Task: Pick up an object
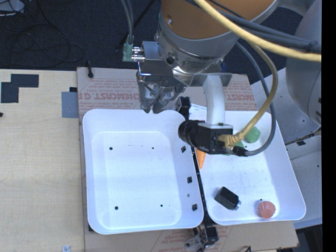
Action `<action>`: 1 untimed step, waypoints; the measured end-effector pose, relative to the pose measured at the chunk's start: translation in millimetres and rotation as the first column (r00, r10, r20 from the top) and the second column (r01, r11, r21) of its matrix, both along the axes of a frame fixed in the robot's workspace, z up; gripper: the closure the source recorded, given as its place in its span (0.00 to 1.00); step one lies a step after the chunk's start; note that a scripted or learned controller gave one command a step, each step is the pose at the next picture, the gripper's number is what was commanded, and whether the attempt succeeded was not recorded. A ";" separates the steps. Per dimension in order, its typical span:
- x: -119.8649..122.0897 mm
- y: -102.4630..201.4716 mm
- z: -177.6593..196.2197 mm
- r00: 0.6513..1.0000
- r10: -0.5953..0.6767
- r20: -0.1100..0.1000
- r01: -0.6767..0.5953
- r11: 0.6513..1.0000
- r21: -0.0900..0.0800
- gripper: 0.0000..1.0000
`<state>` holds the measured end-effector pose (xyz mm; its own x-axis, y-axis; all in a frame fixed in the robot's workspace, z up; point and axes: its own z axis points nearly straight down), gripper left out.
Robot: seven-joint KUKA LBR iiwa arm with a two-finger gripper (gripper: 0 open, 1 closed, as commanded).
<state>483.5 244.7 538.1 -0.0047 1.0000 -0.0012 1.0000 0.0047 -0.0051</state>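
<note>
objects worth picking lie in the right bin (294, 193): a black block (227, 198) and a round pinkish ball (266, 209) near its front edge, a green piece (253, 135) and an orange sliver (200, 157) half hidden under the arm's black fitting. the hand (156, 102) hangs at the back rim of the left bin (94, 182), well apart from them all, likely between tries; whether it is released or clenched i cannot tell. both bins are smooth white plastic on printed cardboard (113, 93) over a pale wooden table (37, 156)
</note>
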 end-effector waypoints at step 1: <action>64.0 -0.9 -1.4 1.000 -0.006 0.003 0.006 1.000 -0.001 1.00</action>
